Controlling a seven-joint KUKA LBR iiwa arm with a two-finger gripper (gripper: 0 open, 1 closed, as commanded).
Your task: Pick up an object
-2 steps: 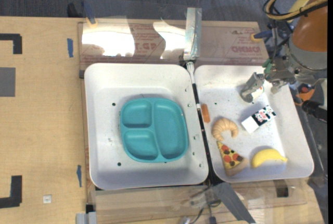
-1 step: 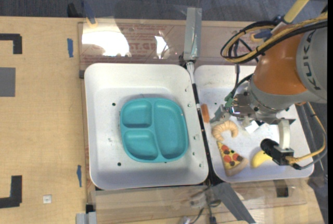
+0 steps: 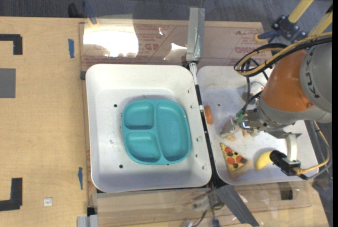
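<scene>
No legible writing on the teal tray (image 3: 157, 131) or pizza slice (image 3: 234, 158).

We see a brightly and evenly lit scene, the light falling from above. A strong white glare patch sits on the clear plastic sheet (image 3: 111, 41) at the upper left of centre, washing out the cardboard beneath it. Shadows are soft and short, pooling faintly under the turquoise divided plastic tray (image 3: 156, 131). Focus is fair overall, though small items at lower right look slightly soft.
</scene>
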